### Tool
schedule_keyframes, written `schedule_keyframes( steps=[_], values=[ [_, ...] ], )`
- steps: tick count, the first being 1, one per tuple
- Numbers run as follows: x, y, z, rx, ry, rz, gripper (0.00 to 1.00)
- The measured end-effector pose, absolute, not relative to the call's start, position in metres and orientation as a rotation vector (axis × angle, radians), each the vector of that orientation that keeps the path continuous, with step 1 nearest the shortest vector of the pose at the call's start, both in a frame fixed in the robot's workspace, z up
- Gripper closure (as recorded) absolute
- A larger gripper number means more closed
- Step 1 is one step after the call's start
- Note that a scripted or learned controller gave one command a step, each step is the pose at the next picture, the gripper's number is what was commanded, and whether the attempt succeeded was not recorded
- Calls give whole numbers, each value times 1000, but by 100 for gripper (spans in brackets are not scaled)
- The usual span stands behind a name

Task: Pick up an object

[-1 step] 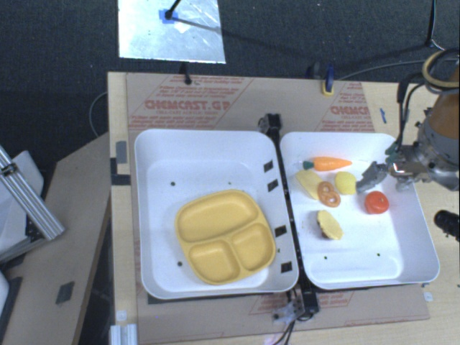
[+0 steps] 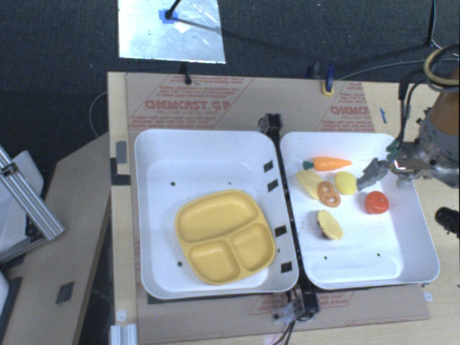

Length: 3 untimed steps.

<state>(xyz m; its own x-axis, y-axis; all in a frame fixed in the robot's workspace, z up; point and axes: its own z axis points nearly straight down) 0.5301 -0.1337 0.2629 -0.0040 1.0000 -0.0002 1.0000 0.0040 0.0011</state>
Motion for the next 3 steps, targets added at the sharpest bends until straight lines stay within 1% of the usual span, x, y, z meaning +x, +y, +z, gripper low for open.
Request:
schedule_keyframes(
  steps=[2,3],
  values=[
    [528,-129,138,2223,2225,-3,0],
    [530,-130,89,2216,2216,4,0]
  ],
)
